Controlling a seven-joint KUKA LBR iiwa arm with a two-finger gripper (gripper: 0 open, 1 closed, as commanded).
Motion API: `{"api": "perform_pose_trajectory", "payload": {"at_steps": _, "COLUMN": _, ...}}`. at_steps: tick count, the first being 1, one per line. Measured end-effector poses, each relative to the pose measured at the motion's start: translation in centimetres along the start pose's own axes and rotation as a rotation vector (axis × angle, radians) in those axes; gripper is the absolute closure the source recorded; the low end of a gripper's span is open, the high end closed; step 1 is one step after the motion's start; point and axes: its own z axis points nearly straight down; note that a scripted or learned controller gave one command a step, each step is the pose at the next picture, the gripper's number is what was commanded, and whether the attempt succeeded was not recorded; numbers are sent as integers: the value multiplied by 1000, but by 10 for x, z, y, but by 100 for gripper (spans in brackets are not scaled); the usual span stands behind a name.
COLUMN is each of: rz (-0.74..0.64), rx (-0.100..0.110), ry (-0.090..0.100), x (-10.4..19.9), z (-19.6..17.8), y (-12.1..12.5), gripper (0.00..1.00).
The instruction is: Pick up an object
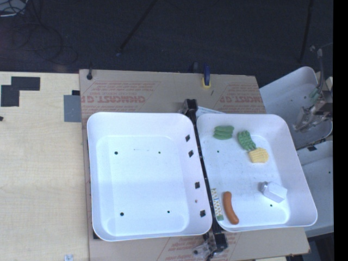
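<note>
The right bin (pixel 293 145) holds several small objects. A flat green piece (pixel 223 132) and a knobbly green piece (pixel 246 140) lie near its far side, with a yellow corn piece (pixel 258 155) just in front of them. A grey-white block (pixel 272 191) rests near the front right, and an orange sausage (pixel 230 207) lies at the front left. My gripper (pixel 311 119) hangs outside the bin, past its right rim and apart from all the objects; its detail is too small to read.
The left bin (pixel 103 145) sits beside the right one on a cardboard sheet (pixel 141 94). A patterned strip (pixel 217 204) lies along the right bin's left wall. The grey arm (pixel 296 88) fills the space right of the bins.
</note>
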Motion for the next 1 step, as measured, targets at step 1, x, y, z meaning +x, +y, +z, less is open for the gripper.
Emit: {"api": "perform_pose_trajectory", "payload": {"at_steps": 1, "rz": -3, "rx": -2, "ry": -1, "x": 0, "z": -10, "y": 44, "gripper": 100}}
